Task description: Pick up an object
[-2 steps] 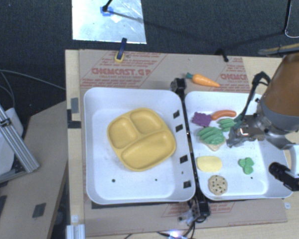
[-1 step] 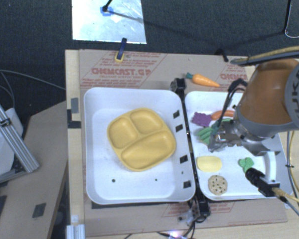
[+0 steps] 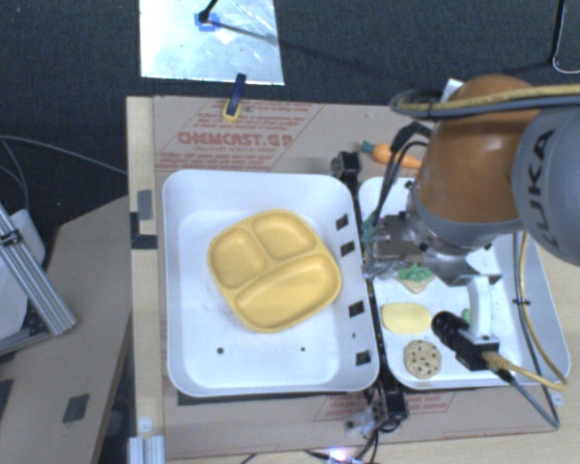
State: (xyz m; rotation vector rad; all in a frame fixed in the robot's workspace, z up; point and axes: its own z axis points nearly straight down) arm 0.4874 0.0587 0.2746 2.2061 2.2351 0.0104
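The grey and orange arm reaches in from the right and hangs low over the right bin (image 3: 546, 351). Its wrist covers most of that bin. My gripper (image 3: 398, 251) points down at the bin's left side, close to the wall between the bins. Just beside it lies a small green and beige item (image 3: 416, 279), partly hidden. A pale yellow oval piece (image 3: 406, 317) and a chocolate-chip cookie (image 3: 422, 359) lie nearer the front. An orange item (image 3: 394, 153) pokes out at the bin's far end.
The left bin (image 3: 188, 361) holds a yellow divided plate (image 3: 274, 269) near its middle. A black cylinder with a yellow cable (image 3: 461, 342) hangs off the arm over the right bin's front. Brown board surrounds the bins.
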